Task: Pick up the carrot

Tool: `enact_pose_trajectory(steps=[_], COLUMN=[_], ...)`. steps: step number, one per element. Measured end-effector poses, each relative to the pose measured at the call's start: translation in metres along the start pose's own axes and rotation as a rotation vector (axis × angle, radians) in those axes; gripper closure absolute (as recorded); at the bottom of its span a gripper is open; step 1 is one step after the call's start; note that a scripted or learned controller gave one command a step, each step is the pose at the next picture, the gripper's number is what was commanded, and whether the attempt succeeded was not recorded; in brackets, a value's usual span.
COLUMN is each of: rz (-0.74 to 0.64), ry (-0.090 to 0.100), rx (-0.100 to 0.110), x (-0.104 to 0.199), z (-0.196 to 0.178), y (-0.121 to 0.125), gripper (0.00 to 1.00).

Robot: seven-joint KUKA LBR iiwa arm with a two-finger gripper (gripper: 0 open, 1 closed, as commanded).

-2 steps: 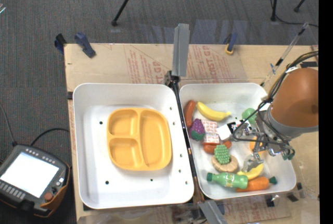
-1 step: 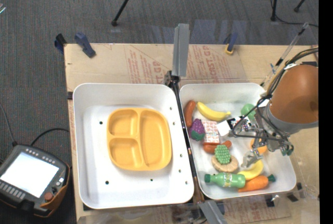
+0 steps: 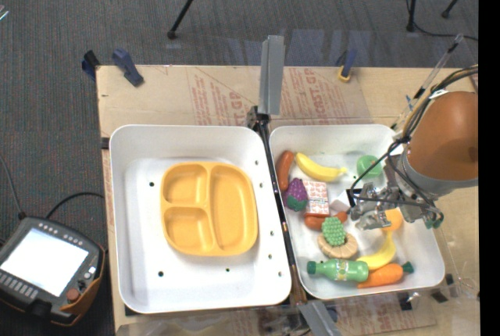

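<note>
Camera view, looking down at a slant on the bench: two shallow white bins lie side by side. The left bin holds a yellow divided plate. The right bin holds a heap of toy food: a banana near the far wall, a sausage against the left wall, a bunch of grapes, a small red-and-white box, a green bottle lying along the near wall, and a second banana just behind the carrot. The carrot, orange with a green tuft, lies at the near right corner of this bin, touching the bottle's end; its long axis runs roughly left to right, slightly raised toward the tuft at the right. The arm enters from the right, and its gripper hangs above the middle of the right bin, over the second banana's upper end. Whether the jaws stand wide or narrow cannot be told; nothing is seen between them. The carrot lies toward the viewer from the gripper, near but apart. By judgement, the coming move calls for a short shift toward the near wall, jaws set across the carrot's long axis, then a descent.
</note>
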State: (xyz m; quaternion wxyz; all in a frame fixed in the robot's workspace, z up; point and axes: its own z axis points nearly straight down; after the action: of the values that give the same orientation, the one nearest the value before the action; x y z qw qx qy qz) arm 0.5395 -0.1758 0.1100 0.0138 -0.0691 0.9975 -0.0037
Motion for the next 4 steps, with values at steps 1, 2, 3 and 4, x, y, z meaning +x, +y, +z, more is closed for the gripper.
enact_pose_trajectory(steps=[1, 2, 3, 4], rz=[-0.005, 0.111, 0.032, -0.106], ry=[0.019, 0.029, 0.011, 0.024], rx=[-0.006, -0.011, -0.001, -0.014], x=[0.013, 0.042, 0.036, 0.052], z=[-0.079, 0.023, -0.127, 0.021], y=[-0.036, 0.0, -0.034, 0.049], gripper=[1.0, 1.0, 1.0, 1.0])
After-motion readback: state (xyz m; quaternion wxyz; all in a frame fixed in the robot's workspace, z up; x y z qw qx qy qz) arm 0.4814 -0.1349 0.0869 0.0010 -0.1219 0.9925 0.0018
